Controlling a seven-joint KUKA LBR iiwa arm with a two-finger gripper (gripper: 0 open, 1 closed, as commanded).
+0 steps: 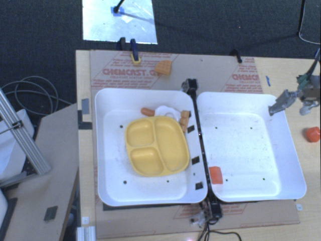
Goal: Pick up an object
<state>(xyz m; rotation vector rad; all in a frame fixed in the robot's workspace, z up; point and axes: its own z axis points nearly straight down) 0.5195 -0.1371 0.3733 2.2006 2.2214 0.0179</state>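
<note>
I am looking down on a pale wooden bench [281,74] that is carrying two shallow white bins side by side, with brown printed board lying under them. The left bin [108,149] is holding a yellow divided tray [156,145], which is sitting near its middle. Just past the tray's far edge, an orange sausage-shaped piece [147,112], a white object [165,111] and a small tan block [184,118] are lying close together. The right bin [251,154] is holding an orange block [215,174] close to its near-left corner, against the divider between the bins.

The gripper [279,104] is hanging over the far-right rim of the right bin, well apart from the orange block. I am seeing metal parts there, but I cannot tell how far the claw is open, and I am seeing nothing in it.

A tan cracker-like piece [163,67] is resting on the board beyond the left bin, and a red object [312,134] is sitting on the bench to the right. Dark carpet [40,29] is surrounding the bench, with a shiny metal sheet [118,14] lying on it and loose cables [30,92] curling at the left.
</note>
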